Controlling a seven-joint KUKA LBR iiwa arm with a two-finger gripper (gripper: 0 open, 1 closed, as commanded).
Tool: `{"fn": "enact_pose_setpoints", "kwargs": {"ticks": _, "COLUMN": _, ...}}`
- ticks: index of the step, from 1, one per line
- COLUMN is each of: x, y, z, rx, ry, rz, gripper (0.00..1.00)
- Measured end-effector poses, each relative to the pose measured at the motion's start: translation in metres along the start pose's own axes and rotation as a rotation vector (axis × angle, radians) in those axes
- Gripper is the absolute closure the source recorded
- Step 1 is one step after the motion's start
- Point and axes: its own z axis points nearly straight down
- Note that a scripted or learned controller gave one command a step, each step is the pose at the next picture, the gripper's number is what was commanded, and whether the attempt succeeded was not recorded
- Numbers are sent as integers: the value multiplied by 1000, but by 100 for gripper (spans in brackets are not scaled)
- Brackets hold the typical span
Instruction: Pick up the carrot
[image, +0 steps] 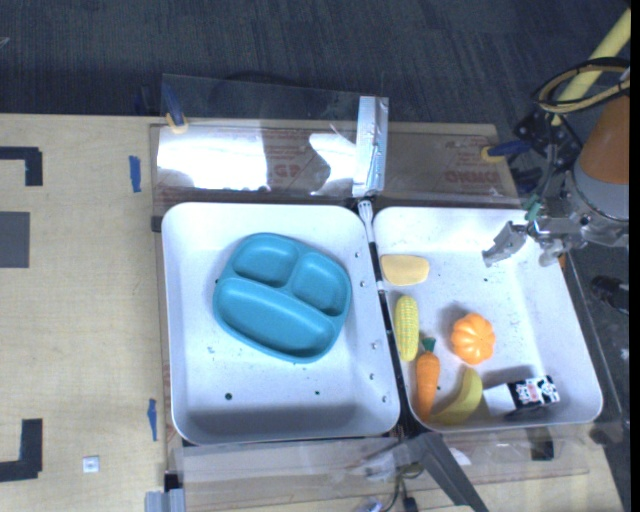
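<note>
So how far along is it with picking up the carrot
Nothing looks done yet. The carrot lies in the right bin near its front left corner, between the corn and the banana. In hand: the gripper sits over the bin's back right part, well away from the carrot and holding nothing. Left to do: move across to the carrot, come down, grasp it and lift it.

Two bins (190, 330), one plate (283, 294), one carrot (427, 380), perhaps five other items.

A pale wooden bench (70, 300) carried black tape marks (22, 165) along its left side. Dark grey carpet (300, 40) lay beyond its far edge. Glare shone off a clear sheet (260, 150).
</note>
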Motion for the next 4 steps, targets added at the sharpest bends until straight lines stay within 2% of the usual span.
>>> {"fn": "enact_pose_setpoints", "kwargs": {"ticks": 1, "x": 32, "y": -50, "z": 105, "rx": 2, "ry": 0, "rz": -48, "gripper": 0}}
{"fn": "enact_pose_setpoints", "kwargs": {"ticks": 2, "x": -5, "y": -119, "z": 84, "rx": 1, "ry": 0, "rz": 48, "gripper": 0}}
{"fn": "enact_pose_setpoints", "kwargs": {"ticks": 3, "x": -1, "y": -93, "z": 112, "rx": -5, "ry": -2, "rz": 128, "gripper": 0}}
{"fn": "enact_pose_setpoints", "kwargs": {"ticks": 4, "x": -1, "y": -92, "z": 102, "rx": -9, "ry": -3, "rz": 129, "gripper": 100}}
